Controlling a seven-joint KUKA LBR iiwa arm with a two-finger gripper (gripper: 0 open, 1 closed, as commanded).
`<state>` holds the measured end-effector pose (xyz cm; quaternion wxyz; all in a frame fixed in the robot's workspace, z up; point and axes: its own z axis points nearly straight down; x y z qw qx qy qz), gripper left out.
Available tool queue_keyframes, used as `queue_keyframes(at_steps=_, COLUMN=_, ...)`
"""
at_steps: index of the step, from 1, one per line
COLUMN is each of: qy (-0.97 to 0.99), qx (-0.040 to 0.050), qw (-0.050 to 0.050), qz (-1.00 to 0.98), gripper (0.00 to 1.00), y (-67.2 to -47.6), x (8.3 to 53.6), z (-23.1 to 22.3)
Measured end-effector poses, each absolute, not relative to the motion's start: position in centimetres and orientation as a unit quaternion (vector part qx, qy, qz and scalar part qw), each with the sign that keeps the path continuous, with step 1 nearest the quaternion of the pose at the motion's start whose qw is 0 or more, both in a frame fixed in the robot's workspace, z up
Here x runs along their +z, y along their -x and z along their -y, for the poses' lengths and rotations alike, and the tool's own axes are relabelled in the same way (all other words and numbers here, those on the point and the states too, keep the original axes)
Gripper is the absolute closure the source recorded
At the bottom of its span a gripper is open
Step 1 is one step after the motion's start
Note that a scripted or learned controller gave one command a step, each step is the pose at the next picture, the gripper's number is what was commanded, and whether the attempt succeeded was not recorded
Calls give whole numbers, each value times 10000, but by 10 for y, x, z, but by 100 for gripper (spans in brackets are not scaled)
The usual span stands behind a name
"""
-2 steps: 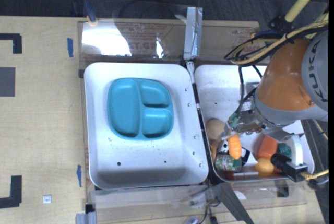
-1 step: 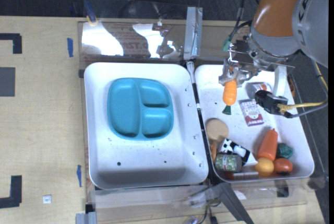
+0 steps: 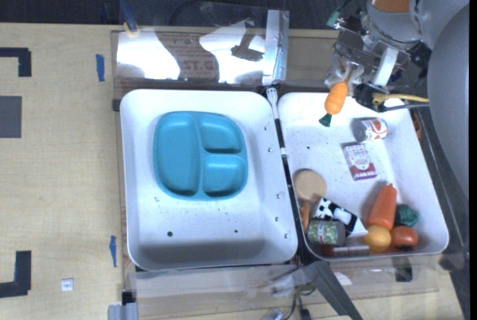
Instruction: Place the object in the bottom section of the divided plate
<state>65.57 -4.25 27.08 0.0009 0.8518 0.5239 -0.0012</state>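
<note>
Nearest me, I see a clutter of toy food along the right bin's (image 3: 436,184) front edge. Farther back, the small orange carrot (image 3: 336,100) with its green tip hangs tilted above that bin's far left corner, pinched at its top between the gripper's (image 3: 347,77) closed fingers. Left of it, the blue divided plate (image 3: 200,154) lies in the left bin (image 3: 141,184).

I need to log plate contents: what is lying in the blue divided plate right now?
Nothing: all three sections of the blue divided plate show bare blue. The toy carrot hangs over the right bin.
</note>
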Motion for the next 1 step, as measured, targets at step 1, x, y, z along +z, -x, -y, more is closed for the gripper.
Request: queue_keyframes(at_steps=1, qy=-9025, qx=-20, qw=-18, qz=-4307, gripper=100, y=-611, x=274, z=9)
